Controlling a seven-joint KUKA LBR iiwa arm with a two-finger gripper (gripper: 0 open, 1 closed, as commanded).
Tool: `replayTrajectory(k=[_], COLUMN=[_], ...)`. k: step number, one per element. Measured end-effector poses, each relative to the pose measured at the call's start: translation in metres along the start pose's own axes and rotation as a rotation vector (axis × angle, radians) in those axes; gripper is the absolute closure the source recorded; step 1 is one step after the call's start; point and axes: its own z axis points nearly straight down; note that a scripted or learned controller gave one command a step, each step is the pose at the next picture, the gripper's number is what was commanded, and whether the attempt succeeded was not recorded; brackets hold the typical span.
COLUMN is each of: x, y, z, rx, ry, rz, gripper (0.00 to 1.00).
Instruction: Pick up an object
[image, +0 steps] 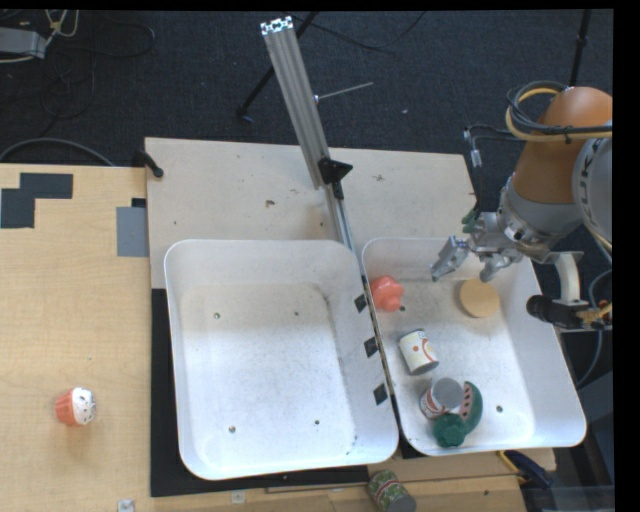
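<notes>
I see the arm (560, 160) reaching in from the right, its jaws (470, 258) hanging over the far part of the right bin (540, 420). The two fingers are spread apart with nothing between them, so the jaws are released and hold nothing. Just to the near right of them a round tan disc (480, 298) lies on the bin floor, apart from the fingers. At the bin's left wall sits a small orange object (386, 292). Nearer to me, toward the middle of the bin, a white cup with an orange mark (418, 352) lies on its side. In the near part a green object (458, 418) lies touching a small red-and-white can (438, 398). The left bin (190, 300) stands alongside. On the wooden bench (60, 300) far to the left rests an orange-and-white ball (76, 407).
</notes>
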Motion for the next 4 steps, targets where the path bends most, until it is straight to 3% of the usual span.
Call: replayTrajectory(k=[2, 3, 4], x=[-0.008, -0.008, -0.010], y=[-0.001, 0.000, -0.007], z=[0.093, 0.081, 0.020], rx=[-0.001, -0.004, -0.011], ry=[0.000, -0.001, -0.002], rz=[0.004, 0.004, 0.008], gripper=[0.00, 1.00, 1.00])
